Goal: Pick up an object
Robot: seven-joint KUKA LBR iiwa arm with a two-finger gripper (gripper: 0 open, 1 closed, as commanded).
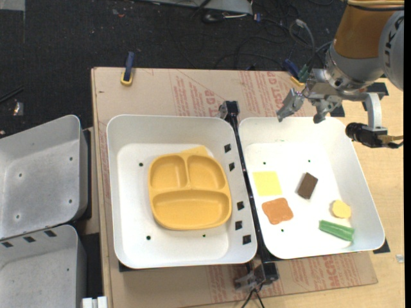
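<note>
Left bin (122,172), shallow white plastic, carries a yellow three-compartment plastic tray (190,192) roughly centred in it. Nothing in there needs touching for this step.

Landmark from here on: right white bin (359,172), butted against the left one along a black divider strip.

Contents, all in the near half of the right bin:
- pale yellow flat square piece (267,183), towards the bin's left wall
- orange-brown flat rounded slab (277,210), just nearer the camera than the yellow square, almost touching it
- dark brown small rectangular block (307,185), about mid-bin, long axis tilted, running far-right to near-left
- small round yellow piece (340,209), towards the bin's right side
- green stick-shaped piece (336,230), near the bin's front right corner, long axis running slantwise along the front wall

Two-finger gripper (302,106) hangs over the bin's far edge, well above the floor. Fingers look spread apart, nothing between them. Grey arm with orange band (369,24) comes in from the right above it.

Key relation: every candidate lies on the near side of the gripper, well apart from it. Brown block sits almost straight towards the camera from it, so my guess is it's the shortest travel. Closing across its short side would mean rotating the wrist to match the tilt.
</note>
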